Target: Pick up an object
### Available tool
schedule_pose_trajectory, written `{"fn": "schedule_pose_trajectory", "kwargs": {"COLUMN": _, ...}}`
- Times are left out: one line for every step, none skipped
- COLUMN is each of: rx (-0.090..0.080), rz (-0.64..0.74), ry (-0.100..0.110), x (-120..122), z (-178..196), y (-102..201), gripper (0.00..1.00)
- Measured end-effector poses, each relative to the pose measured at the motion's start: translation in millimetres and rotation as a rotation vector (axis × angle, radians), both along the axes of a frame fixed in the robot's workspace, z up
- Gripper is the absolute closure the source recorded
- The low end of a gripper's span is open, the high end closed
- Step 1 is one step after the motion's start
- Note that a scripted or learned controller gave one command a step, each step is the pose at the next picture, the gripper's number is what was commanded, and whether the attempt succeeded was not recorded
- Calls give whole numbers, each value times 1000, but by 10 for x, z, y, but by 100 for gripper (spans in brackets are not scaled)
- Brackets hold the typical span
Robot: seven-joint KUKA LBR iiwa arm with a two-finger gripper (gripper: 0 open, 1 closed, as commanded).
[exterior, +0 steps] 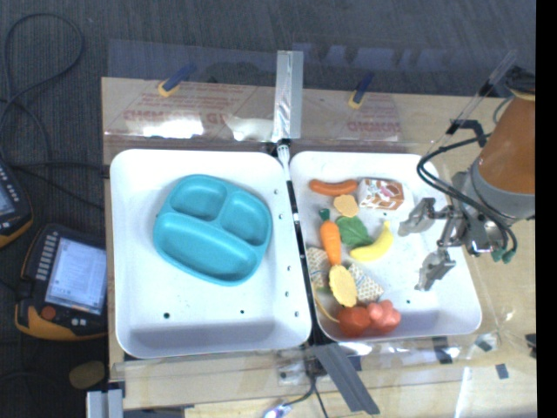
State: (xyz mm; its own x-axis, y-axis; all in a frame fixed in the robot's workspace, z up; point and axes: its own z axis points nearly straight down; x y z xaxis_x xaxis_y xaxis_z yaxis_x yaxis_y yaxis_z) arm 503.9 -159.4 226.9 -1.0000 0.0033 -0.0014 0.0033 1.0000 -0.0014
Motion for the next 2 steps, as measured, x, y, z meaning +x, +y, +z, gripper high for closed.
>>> {"fn": "schedule_pose_trajectory", "kwargs": {"rx": -1, "rz": 50, "ry": 0, "x": 346, "z": -100, "y": 128, "gripper": 0}}
{"fn": "schedule_pose_trajectory", "kwargs": {"rx": 0, "rz": 19, "ry": -2, "x": 148, "z": 527, "y": 18, "gripper": 0}}
